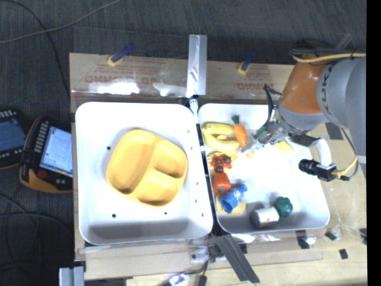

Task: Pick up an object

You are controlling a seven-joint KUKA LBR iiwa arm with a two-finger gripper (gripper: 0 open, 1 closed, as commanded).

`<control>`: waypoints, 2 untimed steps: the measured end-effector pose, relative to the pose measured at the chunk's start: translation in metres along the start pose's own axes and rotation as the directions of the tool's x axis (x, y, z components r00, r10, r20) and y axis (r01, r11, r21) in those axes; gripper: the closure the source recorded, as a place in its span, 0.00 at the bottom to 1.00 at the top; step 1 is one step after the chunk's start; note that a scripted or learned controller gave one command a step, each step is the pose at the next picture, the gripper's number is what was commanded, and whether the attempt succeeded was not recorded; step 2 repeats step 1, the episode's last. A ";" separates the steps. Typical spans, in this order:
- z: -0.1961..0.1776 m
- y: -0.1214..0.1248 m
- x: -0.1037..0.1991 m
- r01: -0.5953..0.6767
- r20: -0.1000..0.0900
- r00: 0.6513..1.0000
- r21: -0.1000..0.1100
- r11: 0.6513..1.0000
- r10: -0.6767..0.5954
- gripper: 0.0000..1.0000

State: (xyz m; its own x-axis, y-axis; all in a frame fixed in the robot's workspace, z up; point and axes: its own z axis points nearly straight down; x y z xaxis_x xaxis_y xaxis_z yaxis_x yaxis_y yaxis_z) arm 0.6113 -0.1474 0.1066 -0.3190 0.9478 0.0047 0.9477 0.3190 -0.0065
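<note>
Nearest you, the can (pixel 264 215) lies beside the green ball (pixel 283 206); your pincer (pixel 257 140) hangs by the carrot (pixel 239 135), its state unclear.

Gripper (pixel 257 140) low in right bin (pixel 309 210), just beside orange carrot (pixel 239 134) and yellow banana (pixel 215 133).

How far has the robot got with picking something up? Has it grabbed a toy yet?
Done so far: the arm has reached into the right bin, and its gripper sits low beside the orange carrot and the yellow banana. In hand: nothing I can see; no toy shows between its fingers. Left to do: close on one toy and lift it. The big yellow divided plate lies in the left bin.
</note>
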 end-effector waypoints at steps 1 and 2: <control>-0.113 -0.018 0.050 -0.019 0.004 1.000 -0.003 1.000 0.019 1.00; -0.113 -0.018 0.050 -0.019 0.004 1.000 -0.003 1.000 0.019 1.00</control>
